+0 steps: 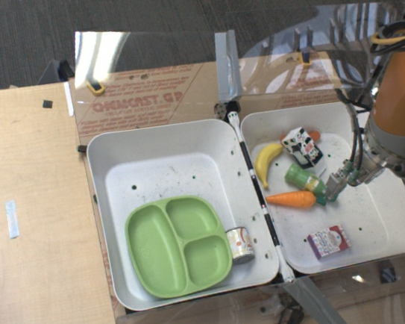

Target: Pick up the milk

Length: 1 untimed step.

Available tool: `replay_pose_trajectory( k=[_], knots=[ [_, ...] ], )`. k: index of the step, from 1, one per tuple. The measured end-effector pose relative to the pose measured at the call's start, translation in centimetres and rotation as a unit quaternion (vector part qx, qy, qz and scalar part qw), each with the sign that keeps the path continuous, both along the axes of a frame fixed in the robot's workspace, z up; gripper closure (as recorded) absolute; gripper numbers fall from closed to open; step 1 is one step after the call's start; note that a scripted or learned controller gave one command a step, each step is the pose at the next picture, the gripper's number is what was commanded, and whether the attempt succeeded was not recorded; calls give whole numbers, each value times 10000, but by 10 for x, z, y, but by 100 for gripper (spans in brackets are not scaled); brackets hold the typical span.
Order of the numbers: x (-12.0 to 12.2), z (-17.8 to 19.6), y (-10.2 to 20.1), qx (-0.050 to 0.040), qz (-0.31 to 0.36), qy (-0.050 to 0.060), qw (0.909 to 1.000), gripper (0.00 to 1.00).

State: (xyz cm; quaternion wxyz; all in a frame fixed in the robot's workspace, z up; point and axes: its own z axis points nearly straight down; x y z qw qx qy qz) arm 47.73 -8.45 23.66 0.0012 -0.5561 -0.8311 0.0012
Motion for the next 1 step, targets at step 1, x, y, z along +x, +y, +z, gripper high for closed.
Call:
replay_pose_trajectory(
  k=[1],
  knots=[
    [1, 98, -138, -8, 1004, -24, 9949, 100]
  ],
)
